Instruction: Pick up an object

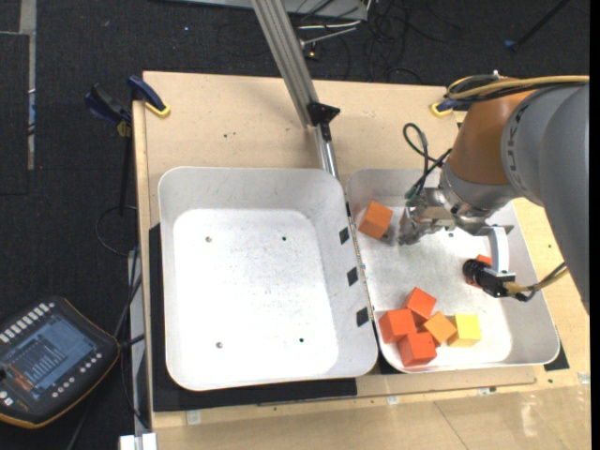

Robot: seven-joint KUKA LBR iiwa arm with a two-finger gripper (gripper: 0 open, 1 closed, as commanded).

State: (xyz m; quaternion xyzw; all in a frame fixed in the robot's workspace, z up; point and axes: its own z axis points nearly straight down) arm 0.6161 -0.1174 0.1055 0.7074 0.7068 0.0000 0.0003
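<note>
An orange cube [376, 220] sits alone near the upper left of the right bin [525, 345]. Just to its right, close beside it, my gripper [410, 230] is lowered into that bin under the grey arm with its orange band [483, 143]. Nothing shows between its fingers. At the bin's front lies a cluster: a red-orange cube [421, 303], another [397, 324], a third [418, 347], an orange block [440, 327] and a yellow block [467, 327].
The left white bin [187, 195] lies beside the right one, separated by a raised rim with black clips [356, 275]. A slanted metal pole [286, 50] crosses above the bench. A black-and-red fitting with cable [487, 275] hangs over the right bin. A pendant [47, 354] rests on the floor at left.
</note>
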